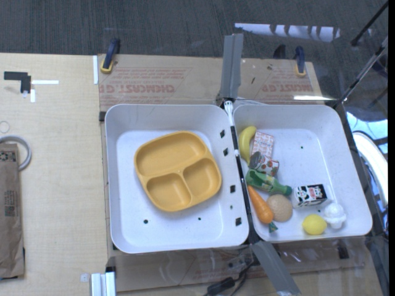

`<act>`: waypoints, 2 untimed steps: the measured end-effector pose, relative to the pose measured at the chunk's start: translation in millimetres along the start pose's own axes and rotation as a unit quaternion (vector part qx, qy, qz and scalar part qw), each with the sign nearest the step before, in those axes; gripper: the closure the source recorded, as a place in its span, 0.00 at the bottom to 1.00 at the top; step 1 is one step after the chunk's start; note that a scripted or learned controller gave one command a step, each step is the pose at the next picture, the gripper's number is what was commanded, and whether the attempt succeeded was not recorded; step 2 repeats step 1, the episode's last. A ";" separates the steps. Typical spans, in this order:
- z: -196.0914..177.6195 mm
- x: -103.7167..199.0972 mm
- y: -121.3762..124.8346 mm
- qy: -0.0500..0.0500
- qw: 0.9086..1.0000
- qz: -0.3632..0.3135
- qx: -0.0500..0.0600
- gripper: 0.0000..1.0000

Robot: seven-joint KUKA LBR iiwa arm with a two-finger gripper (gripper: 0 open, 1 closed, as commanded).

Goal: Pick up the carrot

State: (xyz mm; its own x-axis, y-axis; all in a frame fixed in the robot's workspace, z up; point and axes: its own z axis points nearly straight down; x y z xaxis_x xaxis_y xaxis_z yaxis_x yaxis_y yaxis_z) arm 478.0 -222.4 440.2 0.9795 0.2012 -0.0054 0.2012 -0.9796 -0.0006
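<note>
Carrot (pixel 261 206): orange, lying in the right bin (pixel 345 142) at about 7 o'clock of that bin's floor, close to the left wall; thick end toward 11 o'clock, tip toward 5 o'clock, with a small green bit just past the tip.
Carrot's neighbours: a tan round item (pixel 281 208) touches it on the 3 o'clock side; a green item (pixel 267 183) lies just above it at 12 o'clock.
Right bin, other contents: a yellow banana (pixel 247 142) at 10 o'clock against the left wall; a small printed box (pixel 262 146) just beside it; a second small printed pack (pixel 266 164) below that; a black-and-white carton (pixel 310 195) near 5 o'clock; a lemon (pixel 314 224) at 5 o'clock by the near wall; a white lumpy item (pixel 334 214) just beside the lemon at 3 o'clock of it.
Left bin (pixel 117 184): holds a yellow divided plate (pixel 178 171) with three compartments, tilted in plan, near the bin's middle.
Counter (pixel 49 165): light wood, at 9 o'clock of the bins; a brown paper bag (pixel 10 208) lies on its left edge.
Cardboard sheet (pixel 160 79): under the bins at 12 o'clock, held by blue clamps (pixel 112 53).
End effector: cannot tell its state or whether it has hold of anything.
</note>
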 end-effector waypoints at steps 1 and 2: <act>-7.2 1.0 0.3 -0.003 1.000 -0.001 0.000 1.00; -7.2 1.0 0.3 -0.003 1.000 -0.001 0.000 1.00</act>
